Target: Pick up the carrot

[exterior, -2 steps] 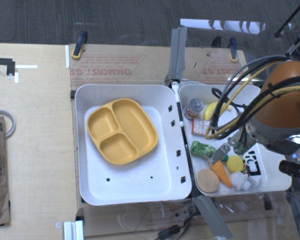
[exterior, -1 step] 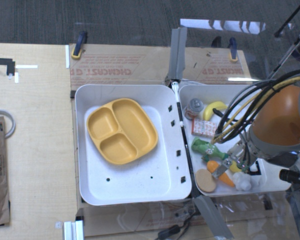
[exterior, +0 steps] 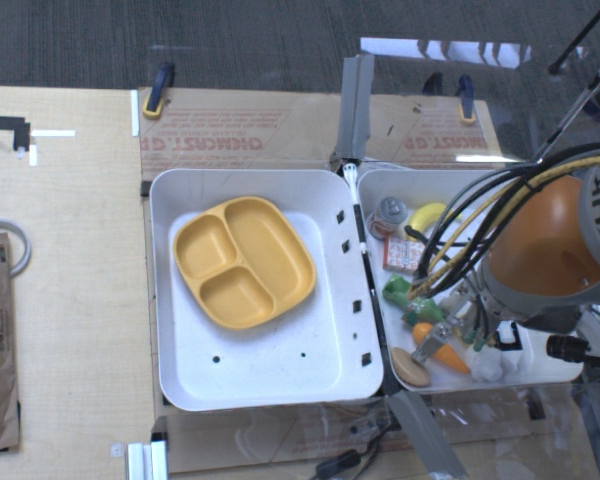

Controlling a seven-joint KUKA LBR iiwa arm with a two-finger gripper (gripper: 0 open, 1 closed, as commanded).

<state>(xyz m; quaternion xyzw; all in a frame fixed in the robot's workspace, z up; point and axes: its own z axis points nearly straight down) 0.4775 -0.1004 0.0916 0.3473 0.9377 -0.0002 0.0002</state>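
Observation:
The carrot (exterior: 448, 358) is a small orange cone lying near the front edge of the right bin (exterior: 540, 376), with green pieces (exterior: 420, 316) just behind it. My gripper (exterior: 458, 330) hangs low over the carrot, below the orange wrist band and a bundle of cables. The arm's shadow and the clutter hide how the gripper meets the carrot. The arm covers most of the bin's right half.
Around the carrot lie a tan round piece (exterior: 410, 368), a white item (exterior: 490, 366), a red-and-white packet (exterior: 404, 255), a grey can (exterior: 392, 211) and a yellow fruit (exterior: 429, 214). The left bin (exterior: 180, 368) holds a yellow divided plate (exterior: 245, 261).

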